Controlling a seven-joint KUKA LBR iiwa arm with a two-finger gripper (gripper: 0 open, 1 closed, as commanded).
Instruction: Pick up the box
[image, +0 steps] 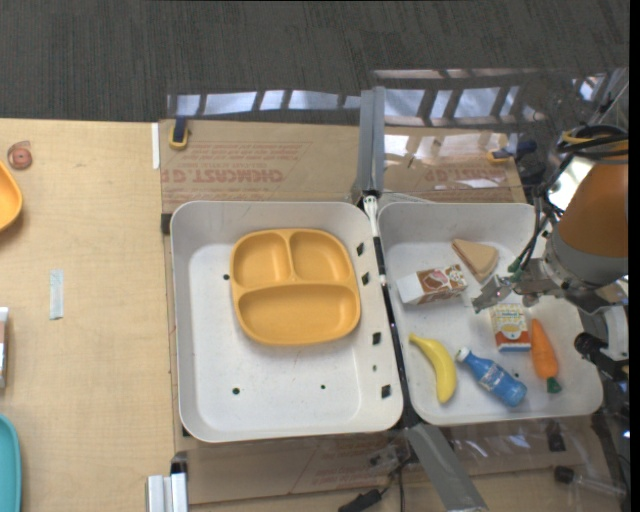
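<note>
**Camera view: the box lies in the right bin, close to the gripper**

We look down and see the box (433, 284) lying on its side in the right bin (560, 403). It is white with a brown picture on it. It sits near the left wall of that bin, in the upper half.

Just to the right of the box lies a tan wedge (476, 258) that looks like a slice of bread. The two are very near, and we cannot tell if they touch.

The gripper (497, 293) hangs just to the right of the box, low over the bin. We cannot tell how wide its fingers are. Nothing we can see sits between them. Above it we see the orange band (597, 212) of the arm.

Under the gripper stands a small carton (511, 327), white with orange and blue. Beside that lies a carrot (543, 350). Lower down we see a blue bottle (493, 377) and a yellow banana (437, 365), side by side.

In the left bin (200, 400) lies a yellow plate (294, 285) with three parts.
</note>
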